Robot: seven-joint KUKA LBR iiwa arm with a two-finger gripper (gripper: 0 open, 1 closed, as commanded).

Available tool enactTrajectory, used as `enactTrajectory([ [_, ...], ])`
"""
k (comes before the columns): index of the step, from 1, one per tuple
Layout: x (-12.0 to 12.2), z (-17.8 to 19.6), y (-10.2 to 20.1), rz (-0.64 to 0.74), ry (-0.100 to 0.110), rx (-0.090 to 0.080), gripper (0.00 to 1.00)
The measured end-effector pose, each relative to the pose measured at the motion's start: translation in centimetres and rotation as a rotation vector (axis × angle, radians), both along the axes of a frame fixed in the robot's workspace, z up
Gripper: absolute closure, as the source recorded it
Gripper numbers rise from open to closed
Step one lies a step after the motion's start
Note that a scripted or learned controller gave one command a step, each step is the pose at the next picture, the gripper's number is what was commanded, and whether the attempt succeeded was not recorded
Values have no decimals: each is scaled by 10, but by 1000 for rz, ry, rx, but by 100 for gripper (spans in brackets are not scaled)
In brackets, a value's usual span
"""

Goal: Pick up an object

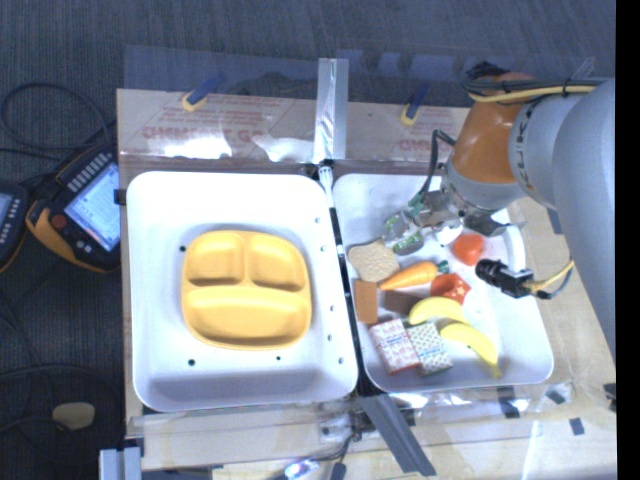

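Observation:
The right bin [525, 363] holds several toy foods: a round tan cracker [374, 260], an orange carrot [410, 275], a brown block [365, 301], a red tomato [452, 287], an orange-red piece [468, 247], two yellow bananas [473, 343] and two small patterned boxes [410, 347]. My gripper [412, 224] is low over the bin's far part, just behind the cracker and carrot. Something small and greenish-white sits at its tip, but what it is stays unclear. The orange wrist band [490, 148] rises behind it.
The left bin [150, 368] holds a yellow divided plate [246, 288] at its middle. A metal divider strip [330, 108] stands between the bins at the back. A black connector [503, 276] on a cable hangs over the right bin's right side.

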State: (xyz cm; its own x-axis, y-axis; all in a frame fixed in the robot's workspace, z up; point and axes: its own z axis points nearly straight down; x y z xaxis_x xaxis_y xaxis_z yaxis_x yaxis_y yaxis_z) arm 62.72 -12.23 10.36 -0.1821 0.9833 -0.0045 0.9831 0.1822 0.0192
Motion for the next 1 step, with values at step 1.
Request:
enactTrajectory([
  [1, -23, 80, 36, 101, 21, 2, 100],
])
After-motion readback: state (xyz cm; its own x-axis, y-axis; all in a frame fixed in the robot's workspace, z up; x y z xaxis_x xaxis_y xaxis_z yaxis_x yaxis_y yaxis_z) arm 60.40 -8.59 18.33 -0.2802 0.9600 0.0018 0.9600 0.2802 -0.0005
